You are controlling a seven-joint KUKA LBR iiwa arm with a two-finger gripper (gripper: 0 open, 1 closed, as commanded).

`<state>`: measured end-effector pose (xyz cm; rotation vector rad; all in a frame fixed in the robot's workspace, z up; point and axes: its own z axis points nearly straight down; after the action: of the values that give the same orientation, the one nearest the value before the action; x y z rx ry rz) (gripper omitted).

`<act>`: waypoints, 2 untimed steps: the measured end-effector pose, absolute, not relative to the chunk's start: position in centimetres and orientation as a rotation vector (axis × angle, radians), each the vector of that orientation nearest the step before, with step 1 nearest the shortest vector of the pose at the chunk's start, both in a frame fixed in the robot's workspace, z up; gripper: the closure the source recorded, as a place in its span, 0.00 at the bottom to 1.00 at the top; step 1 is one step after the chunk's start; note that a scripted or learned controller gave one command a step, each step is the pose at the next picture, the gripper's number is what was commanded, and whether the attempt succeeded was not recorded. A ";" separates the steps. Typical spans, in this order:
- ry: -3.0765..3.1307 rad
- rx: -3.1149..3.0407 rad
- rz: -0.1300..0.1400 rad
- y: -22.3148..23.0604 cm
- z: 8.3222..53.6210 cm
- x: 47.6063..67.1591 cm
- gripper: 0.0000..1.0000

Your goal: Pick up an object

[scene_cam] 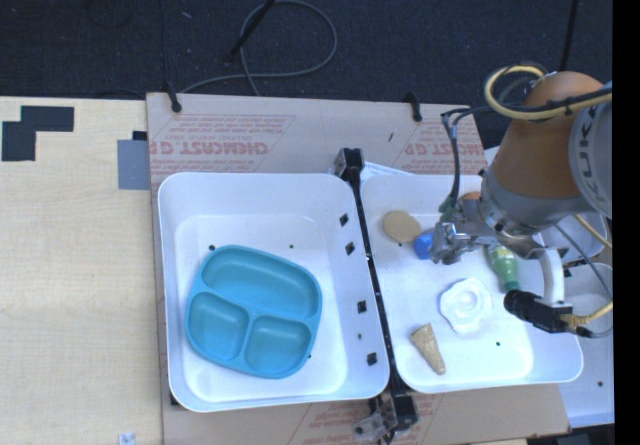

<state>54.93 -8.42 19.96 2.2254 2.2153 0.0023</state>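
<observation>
Grey arm [545, 168] with orange band reaches in from 3 o'clock over the right bin [560, 368]. Left bin [175, 263] holds a blue divided plate [253, 310]. Gripper [448, 243] is down by a small blue object [423, 245], with a tan round piece [402, 226] at its 10 o'clock. Step looks like the approach to grasp; next is closing on the blue object and lifting straight. White round thing [465, 303] at 5 o'clock, cone [428, 347] further down. Green item [503, 266] half hidden by the wrist. Grip state: cannot tell.
</observation>
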 end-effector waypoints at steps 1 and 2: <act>2.221 2.221 0.001 -8.6 23.4 55.0 1.00; 2.230 2.221 -0.003 -2.6 22.7 53.8 1.00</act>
<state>53.80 -2.59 22.66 2.2209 2.2296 -0.0025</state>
